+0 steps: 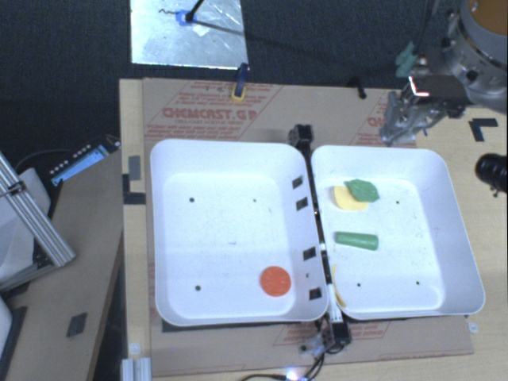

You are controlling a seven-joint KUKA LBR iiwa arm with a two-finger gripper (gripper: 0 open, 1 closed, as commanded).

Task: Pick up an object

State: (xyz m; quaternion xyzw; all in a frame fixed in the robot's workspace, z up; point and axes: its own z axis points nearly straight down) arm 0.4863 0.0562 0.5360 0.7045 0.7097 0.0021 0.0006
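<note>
So the arm's gripper [399, 125] is hanging up at about 1 o'clock, just past the back rim of the right bin [456, 213], over the cardboard sheet [214, 105] rather than over the bin itself. Nothing is between the fingers as far as I can see, but I honestly cannot tell whether they're spread or pinched; it's all shiny metal clutter from this angle.

Both bins are smooth white plastic, shallow, with rounded corners and a few small dark dots on the floor. They sit side by side, rims touching along the middle, with little black clips down that seam.

Right bin: a flat pale yellow piece [348, 199] with a crinkly green leaf-shaped thing [363, 188] lying partly on top of it, toward 12 o'clock in the bin. Just below, near the centre, there's a green cylinder [355, 240] lying on its side, apart from the other two. Plenty of bare floor toward 3 and 5 o'clock.

Left bin [171, 213]: one flat orange disc [275, 281] at around 5 o'clock, near the front rim but not touching it. The rest of that floor is bare.
</note>
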